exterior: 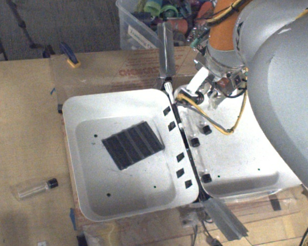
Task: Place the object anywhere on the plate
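Left bin (88, 107) floor: ribbed dark plate (133, 144), bare margin to every wall; gripper (208, 96) right of plate, grip state can't tell.

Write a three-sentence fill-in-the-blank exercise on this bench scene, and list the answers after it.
1. The dark ribbed plate lies in the white bin on the view's ___ side.
2. The clear vial lying on the bench, outside both bins, has a ___ cap.
3. On the arm, the band above the wrist is ___.
Missing words: left; black; orange.
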`<state>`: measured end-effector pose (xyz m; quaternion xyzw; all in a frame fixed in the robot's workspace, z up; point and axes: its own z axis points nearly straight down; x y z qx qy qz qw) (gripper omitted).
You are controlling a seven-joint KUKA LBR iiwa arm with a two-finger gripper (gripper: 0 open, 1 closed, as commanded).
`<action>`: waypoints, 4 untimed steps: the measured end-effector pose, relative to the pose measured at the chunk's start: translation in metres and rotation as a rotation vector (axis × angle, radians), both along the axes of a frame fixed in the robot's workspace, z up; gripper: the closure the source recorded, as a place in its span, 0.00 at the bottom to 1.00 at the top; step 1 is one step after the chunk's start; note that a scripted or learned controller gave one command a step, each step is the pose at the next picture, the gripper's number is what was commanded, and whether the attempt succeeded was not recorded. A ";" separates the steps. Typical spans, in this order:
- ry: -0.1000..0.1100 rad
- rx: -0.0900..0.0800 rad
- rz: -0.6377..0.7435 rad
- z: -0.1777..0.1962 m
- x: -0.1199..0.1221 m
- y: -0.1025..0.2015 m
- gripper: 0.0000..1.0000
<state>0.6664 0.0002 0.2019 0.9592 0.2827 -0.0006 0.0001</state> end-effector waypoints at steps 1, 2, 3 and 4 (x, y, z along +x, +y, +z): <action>0.000 0.002 -0.192 0.004 -0.019 0.103 1.00; -0.003 0.001 -0.375 0.012 -0.024 0.145 1.00; 0.000 0.002 -0.375 -0.108 -0.099 0.207 1.00; -0.002 0.000 -0.332 -0.011 -0.102 0.223 1.00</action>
